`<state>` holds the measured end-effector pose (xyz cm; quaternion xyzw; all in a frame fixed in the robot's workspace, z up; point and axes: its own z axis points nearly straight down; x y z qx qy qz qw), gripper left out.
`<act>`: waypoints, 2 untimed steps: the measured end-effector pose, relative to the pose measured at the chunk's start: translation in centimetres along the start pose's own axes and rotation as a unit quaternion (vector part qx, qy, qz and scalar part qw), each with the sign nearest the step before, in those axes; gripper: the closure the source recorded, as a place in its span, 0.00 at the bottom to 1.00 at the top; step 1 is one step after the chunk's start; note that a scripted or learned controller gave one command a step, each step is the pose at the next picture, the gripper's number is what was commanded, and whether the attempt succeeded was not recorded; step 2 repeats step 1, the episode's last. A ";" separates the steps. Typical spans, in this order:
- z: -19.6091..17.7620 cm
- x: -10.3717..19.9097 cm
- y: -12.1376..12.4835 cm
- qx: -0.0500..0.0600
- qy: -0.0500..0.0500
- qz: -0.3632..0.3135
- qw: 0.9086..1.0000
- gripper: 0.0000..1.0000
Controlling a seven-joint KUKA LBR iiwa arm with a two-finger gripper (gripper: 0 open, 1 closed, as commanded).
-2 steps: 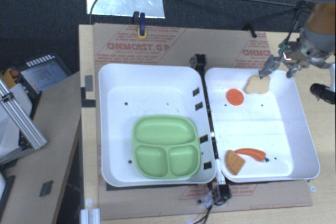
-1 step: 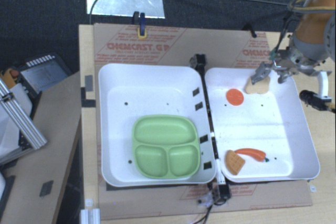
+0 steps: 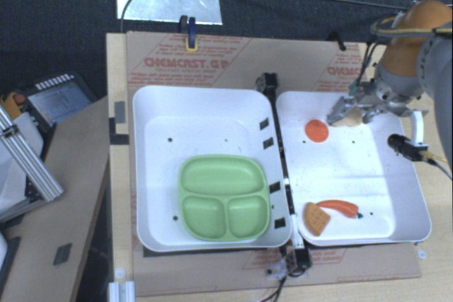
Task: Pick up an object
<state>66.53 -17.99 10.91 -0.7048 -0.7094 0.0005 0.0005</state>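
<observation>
Pincer [image 3: 345, 112] hangs low over the right shallow white bin [image 3: 396, 173], its grip state impossible to tell, with the flat round orange disc [image 3: 316, 131] on the bin floor just beside it, toward the left bin and slightly nearer the camera.

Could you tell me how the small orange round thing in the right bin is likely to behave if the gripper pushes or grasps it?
The orange round piece looks smooth and rounded, so it may roll or slide across the right bin if nudged. It lies apart from the walls, so nothing would stop it early. Its small size suggests it is light. The gripper is beside it.
</observation>
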 end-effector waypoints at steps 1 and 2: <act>-1.5 0.0 0.2 -0.004 -0.001 -0.001 1.000 1.00; -1.5 0.0 0.2 -0.004 -0.001 -0.001 1.000 1.00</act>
